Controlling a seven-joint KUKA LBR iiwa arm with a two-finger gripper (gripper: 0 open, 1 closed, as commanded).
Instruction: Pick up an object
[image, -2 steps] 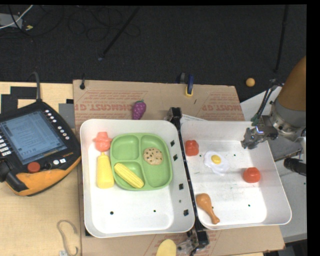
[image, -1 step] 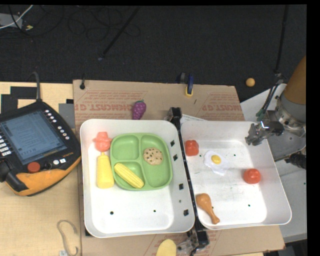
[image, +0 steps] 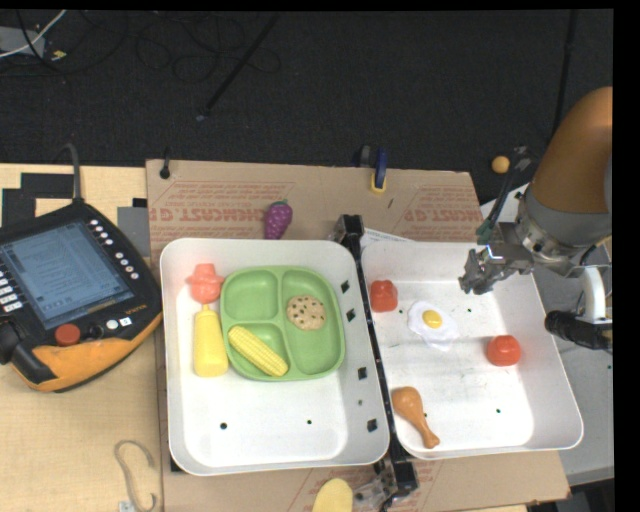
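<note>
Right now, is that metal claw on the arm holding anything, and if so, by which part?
Nothing. The gripper hangs over the right bin, with no toy between its fingers. The fried egg lies apart from it, on the bin floor.

Grey arm (image: 560, 215) w/ orange band, dark metal wrist hardware.

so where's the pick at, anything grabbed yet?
Nothing looks picked. The pincer sits over the right bin's upper right area with no object visible in it. The fried egg, tomato and drumstick lie on the bin floor. Descent, grasp and lift remain.
</note>
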